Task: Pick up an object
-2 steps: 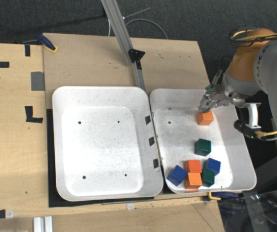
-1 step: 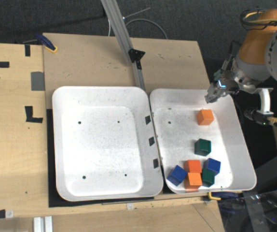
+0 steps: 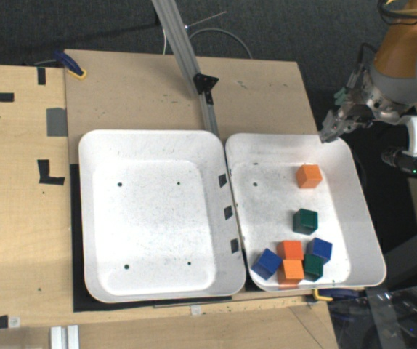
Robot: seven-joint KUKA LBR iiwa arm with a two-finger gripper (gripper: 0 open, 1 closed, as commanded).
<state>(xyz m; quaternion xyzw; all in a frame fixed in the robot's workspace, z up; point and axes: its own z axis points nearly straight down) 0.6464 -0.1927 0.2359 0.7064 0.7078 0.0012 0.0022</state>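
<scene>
Near cluster: five small cubes in the right bin [image 3: 361, 217], at its near end. Two blue [image 3: 266, 262], two orange [image 3: 291, 249], one green [image 3: 313, 267], packed close.
Mid bin: one green cube [image 3: 305, 220] alone; farther back, one orange cube [image 3: 309, 175] alone.
Left bin [image 3: 92, 195]: white, shallow, rounded corners, speckled.
Bench [image 3: 19, 158]: pale wood with black tape marks.
Arm [image 3: 397, 57]: grey with an orange band, angled down-left.
Gripper [image 3: 330, 131]: over the right bin's far right corner; grip state cannot be told.
</scene>
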